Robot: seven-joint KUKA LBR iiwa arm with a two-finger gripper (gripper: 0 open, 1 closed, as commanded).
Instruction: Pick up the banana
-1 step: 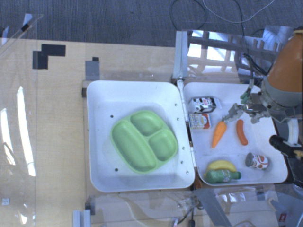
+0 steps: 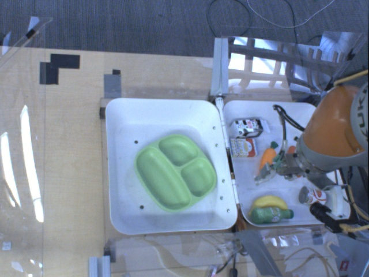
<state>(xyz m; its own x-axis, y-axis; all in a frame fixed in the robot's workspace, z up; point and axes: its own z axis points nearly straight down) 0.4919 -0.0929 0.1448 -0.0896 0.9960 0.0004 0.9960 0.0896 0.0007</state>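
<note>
We're seeing the banana (image 2: 270, 201) lying in the right bin (image 2: 245, 111), near its front edge, touching the green bottle (image 2: 271, 214). The pincer (image 2: 266, 172) is hovering above it beside the carrot (image 2: 267, 156); we can't tell its state. The green plate (image 2: 176, 171) is sitting in the left bin (image 2: 124, 154).

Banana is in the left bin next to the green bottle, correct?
Not quite. The camera view shows the banana in the right bin, not the left one. It does lie next to the green bottle, near the bin's front edge.
</note>
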